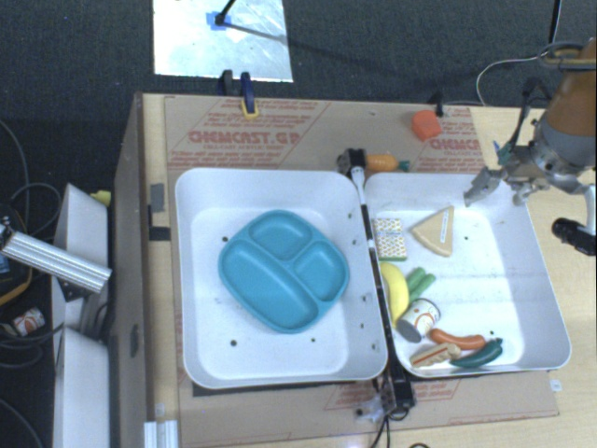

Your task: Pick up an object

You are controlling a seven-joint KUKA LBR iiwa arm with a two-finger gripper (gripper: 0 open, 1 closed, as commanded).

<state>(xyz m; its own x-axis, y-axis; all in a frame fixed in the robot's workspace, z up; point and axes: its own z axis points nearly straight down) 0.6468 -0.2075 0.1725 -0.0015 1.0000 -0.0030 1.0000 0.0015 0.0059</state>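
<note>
The right bin (541, 278) holds several toy foods: a tan sandwich wedge (435, 231), a waffle square (390, 238), a yellow banana (396, 290), a green pod (419, 280), a small can (420, 317), a hot dog (437, 354), a red sausage (457, 339) and a green pepper (481, 353). My gripper (499, 190) hangs over the bin's far right corner, open, with nothing between its fingers. It stands to the right of the sandwich wedge and a little farther back, apart from it.
The left bin (201, 250) bears a blue divided plate (283, 270). An orange block (426, 124) and a toy carrot (382, 163) lie on the board behind the bins. A clamp (246, 91) stands at the back edge.
</note>
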